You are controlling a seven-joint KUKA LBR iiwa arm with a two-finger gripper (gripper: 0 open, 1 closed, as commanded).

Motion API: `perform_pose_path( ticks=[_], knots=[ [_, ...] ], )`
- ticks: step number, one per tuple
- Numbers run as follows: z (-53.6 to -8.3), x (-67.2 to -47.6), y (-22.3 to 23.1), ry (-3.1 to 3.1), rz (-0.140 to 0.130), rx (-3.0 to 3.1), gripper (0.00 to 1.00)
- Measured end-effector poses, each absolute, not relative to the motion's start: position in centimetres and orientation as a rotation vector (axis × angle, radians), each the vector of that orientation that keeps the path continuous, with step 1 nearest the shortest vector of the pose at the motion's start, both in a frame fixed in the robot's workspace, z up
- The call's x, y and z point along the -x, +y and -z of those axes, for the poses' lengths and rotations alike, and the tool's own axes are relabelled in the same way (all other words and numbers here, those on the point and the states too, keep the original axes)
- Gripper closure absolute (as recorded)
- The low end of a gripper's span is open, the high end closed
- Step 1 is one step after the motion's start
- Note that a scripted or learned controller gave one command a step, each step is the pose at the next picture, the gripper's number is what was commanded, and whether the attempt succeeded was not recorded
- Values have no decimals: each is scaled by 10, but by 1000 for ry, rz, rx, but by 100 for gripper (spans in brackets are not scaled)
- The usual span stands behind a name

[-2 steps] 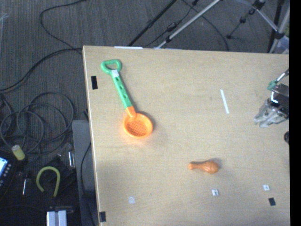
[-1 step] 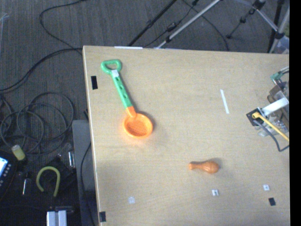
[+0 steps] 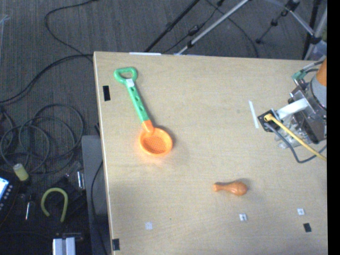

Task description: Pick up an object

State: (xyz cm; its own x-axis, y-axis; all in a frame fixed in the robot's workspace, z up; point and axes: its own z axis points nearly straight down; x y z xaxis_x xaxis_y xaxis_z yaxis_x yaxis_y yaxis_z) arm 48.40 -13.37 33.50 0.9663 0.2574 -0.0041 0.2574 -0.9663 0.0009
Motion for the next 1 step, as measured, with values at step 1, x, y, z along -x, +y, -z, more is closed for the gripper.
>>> perform_pose_path(
  ticks=[1],
  knots=[
    [-415, -501, -34, 317, 4, -3125, 100]
  ],
)
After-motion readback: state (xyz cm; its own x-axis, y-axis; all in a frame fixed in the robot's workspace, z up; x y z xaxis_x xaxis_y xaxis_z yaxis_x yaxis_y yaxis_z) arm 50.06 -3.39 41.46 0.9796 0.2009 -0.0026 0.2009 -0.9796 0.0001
